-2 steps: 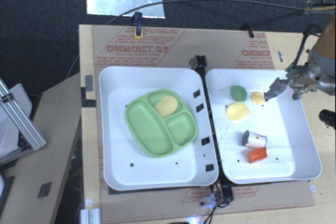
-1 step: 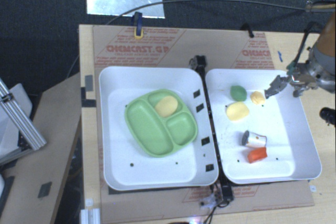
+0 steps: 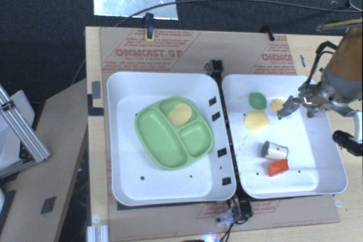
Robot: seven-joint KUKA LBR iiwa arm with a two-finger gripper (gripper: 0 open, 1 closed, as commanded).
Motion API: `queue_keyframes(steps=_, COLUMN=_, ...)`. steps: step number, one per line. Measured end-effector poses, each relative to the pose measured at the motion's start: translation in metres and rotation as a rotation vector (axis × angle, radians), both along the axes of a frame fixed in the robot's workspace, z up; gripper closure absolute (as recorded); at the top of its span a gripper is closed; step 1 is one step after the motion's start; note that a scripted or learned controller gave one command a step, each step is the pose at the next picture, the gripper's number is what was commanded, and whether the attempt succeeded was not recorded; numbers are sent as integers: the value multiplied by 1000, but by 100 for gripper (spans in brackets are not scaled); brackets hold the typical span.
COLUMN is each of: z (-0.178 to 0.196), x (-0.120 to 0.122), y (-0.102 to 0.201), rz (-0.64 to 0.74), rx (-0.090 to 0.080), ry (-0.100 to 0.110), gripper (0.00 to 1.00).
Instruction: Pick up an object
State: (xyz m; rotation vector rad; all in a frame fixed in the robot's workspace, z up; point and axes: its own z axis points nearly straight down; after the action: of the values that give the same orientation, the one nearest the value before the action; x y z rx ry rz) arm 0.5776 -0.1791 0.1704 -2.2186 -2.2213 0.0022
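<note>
A brown bench (image 3: 187, 45) on dark floor bears two white bins. In the right bin (image 3: 326, 170), the gripper (image 3: 296, 106) hangs with fingers apart, holding nothing, just beside a small yellow piece (image 3: 276, 104) near the far wall; open room lies at the near edge.

The brown board (image 3: 187, 48) lying on the surface under the two bins carries red printed lettering. Near its upper left the large word reads "CHEMCAST GP" (image 3: 146, 54), with smaller red lines around it too fine to make out. A similar red print (image 3: 278, 56) near the upper right is partly readable, apparently the same brand.
</note>
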Motion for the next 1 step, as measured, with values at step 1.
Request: queue_keyframes(steps=1, z=-62, x=1, y=-2, rz=0, rx=0, ry=1, gripper=0)
